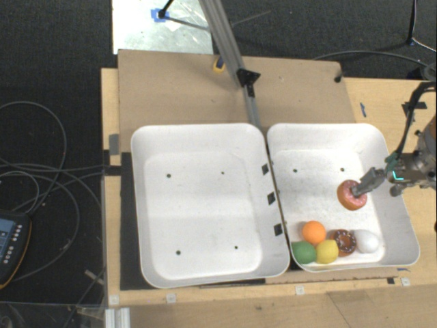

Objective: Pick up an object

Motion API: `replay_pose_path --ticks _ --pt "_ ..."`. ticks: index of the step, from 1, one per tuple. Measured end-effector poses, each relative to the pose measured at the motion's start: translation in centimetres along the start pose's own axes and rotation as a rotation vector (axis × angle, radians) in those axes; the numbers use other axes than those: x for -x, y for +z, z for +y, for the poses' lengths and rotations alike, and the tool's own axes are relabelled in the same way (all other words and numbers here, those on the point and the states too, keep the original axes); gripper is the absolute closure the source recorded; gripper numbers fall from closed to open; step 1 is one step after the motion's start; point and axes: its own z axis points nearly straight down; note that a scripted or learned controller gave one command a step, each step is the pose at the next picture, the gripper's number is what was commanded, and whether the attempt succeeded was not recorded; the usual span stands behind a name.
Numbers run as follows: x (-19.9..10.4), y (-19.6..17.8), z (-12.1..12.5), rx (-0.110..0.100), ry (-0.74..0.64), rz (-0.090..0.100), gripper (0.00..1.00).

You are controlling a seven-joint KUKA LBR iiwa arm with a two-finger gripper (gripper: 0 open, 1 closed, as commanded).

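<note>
At gripper (362,189) tip: round pink-frosted donut (350,196), tan rim.

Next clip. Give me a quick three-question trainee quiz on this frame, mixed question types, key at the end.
1. True or false: all the objects lie in the bin on the view's left.
2. Which object is the gripper at? A) the orange ball B) the pink doughnut C) the white egg
3. How many objects sit in the cluster along the near edge of the right bin?

Key
1. False. They are all in the right bin; none are in the left bin.
2. B. The gripper's tip is at the pink doughnut, apart from the cluster.
3. Five: orange ball, green piece, yellow piece, chocolate doughnut, white egg.
</note>
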Motion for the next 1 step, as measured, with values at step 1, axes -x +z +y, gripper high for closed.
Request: replay_pose_path --ticks 1 --pt "-0.31 4.29 -0.42 -0.004 0.002 0.001 0.00"
